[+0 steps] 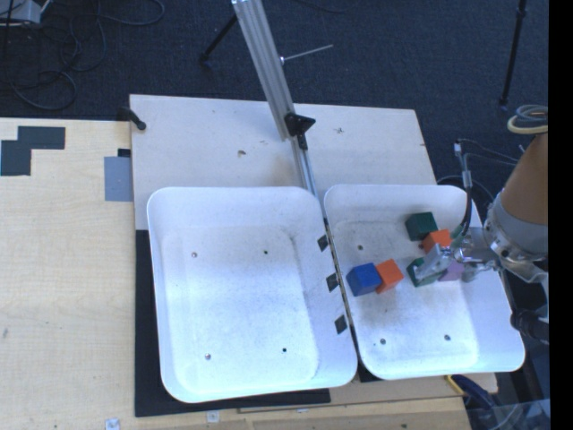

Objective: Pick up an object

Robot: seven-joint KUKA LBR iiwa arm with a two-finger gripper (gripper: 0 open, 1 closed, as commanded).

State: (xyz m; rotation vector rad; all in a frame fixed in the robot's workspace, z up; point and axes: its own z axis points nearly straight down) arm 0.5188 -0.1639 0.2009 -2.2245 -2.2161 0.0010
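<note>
well, my claw (436,265) hangs low in the right bin (501,348) beside a green block (419,273); i cannot tell whether it grasps anything; no writing is readable.

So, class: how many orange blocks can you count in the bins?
2, both in the right bin: one orange block touching the blue block near the middle, another beside the dark green block. The gripper may hide more.

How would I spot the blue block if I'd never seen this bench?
Look in the right-hand white bin. Near its left wall lies the blue block, touching an orange block on its right. It is the bin's one blue piece; the others are orange, green or purplish.
</note>
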